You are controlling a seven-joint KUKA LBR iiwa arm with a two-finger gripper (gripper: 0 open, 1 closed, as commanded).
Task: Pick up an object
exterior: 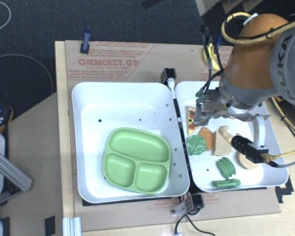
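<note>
Jaws: can't tell if spread or pressed together, the wrist body hides them from this overhead slant, and nothing is visibly pinched. gripper [203, 117] sits over the right bin [268, 180], at its upper-left part close to the wall shared with the left bin [86, 107]. Nearest candidates: red-and-yellow item [191, 124] just beside the gripper toward the divider, partly covered by it, and orange-brown piece [207, 133] just beyond the tip toward the view's bottom edge. My read is the orange-brown piece is the likely target, so the offset that matters is a short shift toward the bottom of the view and a touch right. Its long axis looks roughly top-to-bottom in view, but that's a judgement, outline is blurred. It touches the green leafy piece [196, 145] on its left and sits close against the beige piece [223, 139] on its right, so a closing grip across it risks catching a neighbour. Further out: ridged green piece [226, 166] lying diagonally, apart from the cluster, then green pod [225, 183] near the bin's bottom rim with its long axis left-right, both cleaner picks but a longer move. Farthest: green divided plate [136, 159] in the left bin, well apart, wide and flat, poor fit for a two-finger pinch
</note>
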